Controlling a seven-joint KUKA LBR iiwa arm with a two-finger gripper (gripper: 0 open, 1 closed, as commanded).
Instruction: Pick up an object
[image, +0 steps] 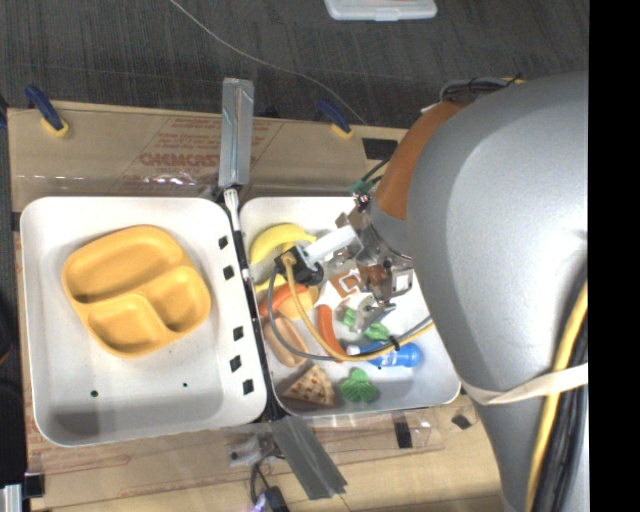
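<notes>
My gripper (368, 292) reaches down into the right bin (436, 378), just over a small green and white toy (362, 322). Around it lie toy foods: a yellow banana (279, 240) at the back left, an orange carrot (291, 298), a curved orange pepper (328, 330), a tan sausage (283, 342), a pizza slice (310, 385), a green broccoli piece (359, 386) and a blue item (397, 356). A thin cable loops from the wrist across these toys.
The left bin (60, 400) holds a yellow divided plate (136, 289). A metal divider bar (236, 130) stands between the bins at the back. The bulky grey arm (500, 250) covers the right bin's right side.
</notes>
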